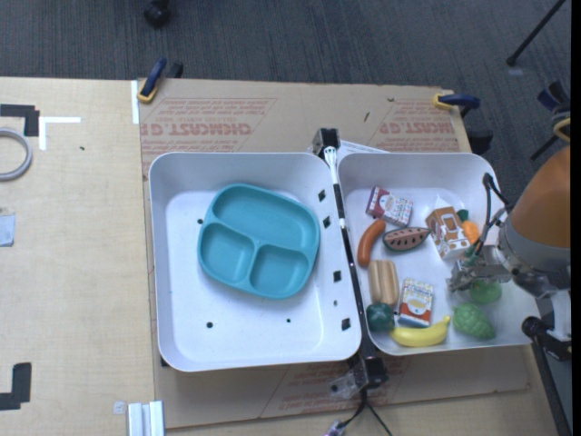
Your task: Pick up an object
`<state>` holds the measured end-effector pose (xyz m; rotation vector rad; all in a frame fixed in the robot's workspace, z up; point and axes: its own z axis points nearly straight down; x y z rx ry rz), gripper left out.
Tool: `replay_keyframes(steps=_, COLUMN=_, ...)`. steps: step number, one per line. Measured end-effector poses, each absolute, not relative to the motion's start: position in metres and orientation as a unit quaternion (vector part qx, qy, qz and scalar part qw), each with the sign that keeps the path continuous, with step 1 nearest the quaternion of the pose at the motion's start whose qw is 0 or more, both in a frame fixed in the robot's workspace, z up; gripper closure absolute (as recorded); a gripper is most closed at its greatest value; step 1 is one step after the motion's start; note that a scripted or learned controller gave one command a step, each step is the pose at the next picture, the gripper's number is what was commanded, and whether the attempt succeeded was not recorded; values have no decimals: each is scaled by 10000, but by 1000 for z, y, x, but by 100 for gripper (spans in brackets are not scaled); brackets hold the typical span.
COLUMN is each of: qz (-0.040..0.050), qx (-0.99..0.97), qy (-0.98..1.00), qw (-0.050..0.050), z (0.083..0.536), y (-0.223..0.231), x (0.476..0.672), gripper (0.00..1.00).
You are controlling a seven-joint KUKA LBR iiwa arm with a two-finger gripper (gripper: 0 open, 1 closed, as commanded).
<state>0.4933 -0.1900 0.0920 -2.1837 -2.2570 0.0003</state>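
The right bin (413,163) holds several toy foods: a red-and-white box (390,207), an orange sausage (370,242), a brown oval piece (406,238), an orange carton (447,230), a tan bun (384,281), a small printed box (417,301), a yellow banana (421,334) and a leafy green piece (474,322). My gripper (472,272) is low at the bin's right side, just below the carton. It sits right over a light green piece (487,292), which it partly hides. I see nothing lifted off the bin floor.
The left bin (172,243) carries a teal divided plate (259,241). A dark green piece (379,316) lies by the banana's left end. The arm's orange band (549,198) hangs over the right bin's right wall. Clamps sit on the cardboard's far corners.
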Motion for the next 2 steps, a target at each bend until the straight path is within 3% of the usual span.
replay_keyframes(steps=1, qz=-2, qx=-5373, qy=-8434, qw=-8, z=93, y=-157, x=537, gripper=0)
replay_keyframes(steps=2, qz=-7, qx=-5388, qy=-8424, qw=-20, z=103, y=-157, x=538, gripper=100)
